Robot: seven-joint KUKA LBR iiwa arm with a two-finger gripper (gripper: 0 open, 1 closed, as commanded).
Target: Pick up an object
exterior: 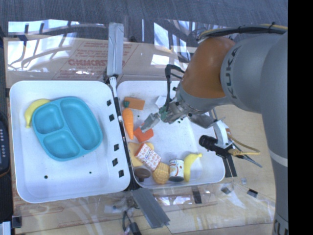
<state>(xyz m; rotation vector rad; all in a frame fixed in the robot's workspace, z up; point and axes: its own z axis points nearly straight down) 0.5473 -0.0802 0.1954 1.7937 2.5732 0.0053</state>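
My gripper (149,123) hangs low over the left part of the right bin (205,151), at the end of the grey arm with its orange band (210,70). Its tip is right over a small red-orange piece (143,134), and whether it touches that piece is unclear. An orange carrot (128,123) lies just left of the tip, along the bin's left wall. An orange block (134,103) sits behind the carrot.
At the right bin's front lie a red-and-white packet (147,156), a waffle cone (161,173), a small can (176,169), a yellow banana (192,160) and a brown piece (142,173). The left bin (29,175) holds a blue divided plate (66,126) and another banana (32,110).
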